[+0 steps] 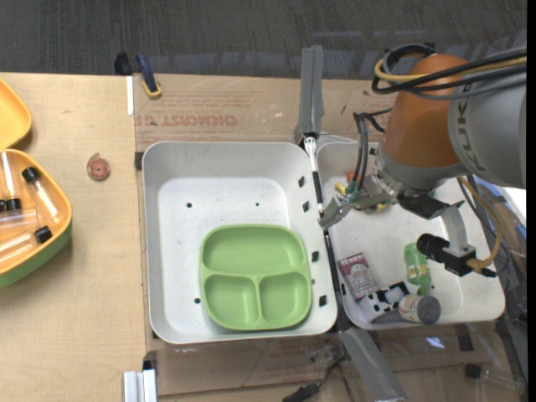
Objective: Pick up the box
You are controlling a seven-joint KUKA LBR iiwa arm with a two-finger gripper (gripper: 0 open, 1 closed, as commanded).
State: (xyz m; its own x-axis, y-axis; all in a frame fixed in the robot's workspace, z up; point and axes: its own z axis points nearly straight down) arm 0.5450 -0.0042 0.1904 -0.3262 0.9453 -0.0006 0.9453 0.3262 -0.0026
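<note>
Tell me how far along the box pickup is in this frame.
Nothing looks done yet: the small red-and-white box lies flat on the floor of the right white bin, beside a green bottle and a grey-capped bottle. The grey arm's gripper is over the bin's upper left area, apart from the box. Left: move over the box, descend, grasp and lift.

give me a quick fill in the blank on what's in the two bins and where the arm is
The green divided plate lies in the ____ bin of the view.
That plate has ____ compartments.
The small box with red print lies in the ____ bin, near its front.
The arm's band above the wrist is ____ in colour.

Missing words: left; three; right; orange
</note>
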